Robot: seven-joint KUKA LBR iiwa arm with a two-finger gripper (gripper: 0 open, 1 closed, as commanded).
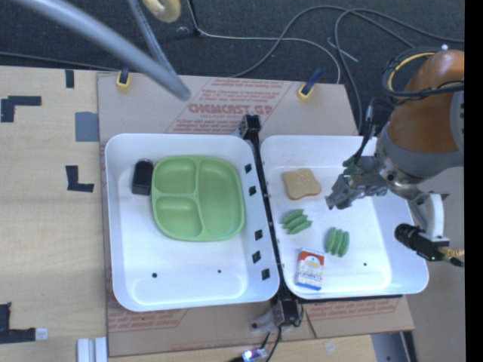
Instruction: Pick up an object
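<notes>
In the camera view, risks shutting on bare floor or shoving a target aside, with the gripper (339, 196) (open or closed, cannot tell) over the right bin (377, 277), beside the toast slice (301, 184) and above two pea pods (337, 241), seemingly centred on neither.

Evenly and brightly lit from above, with no hard glare; only soft sheen on the white bins (121, 225) and faint, short shadows beside the green plate (198, 198) and the food pieces. Sharp enough across the bench, yet blurred badly at top left, where a grey bar (90, 32) crosses out of focus. Dim and grainy over the dark floor behind
</notes>
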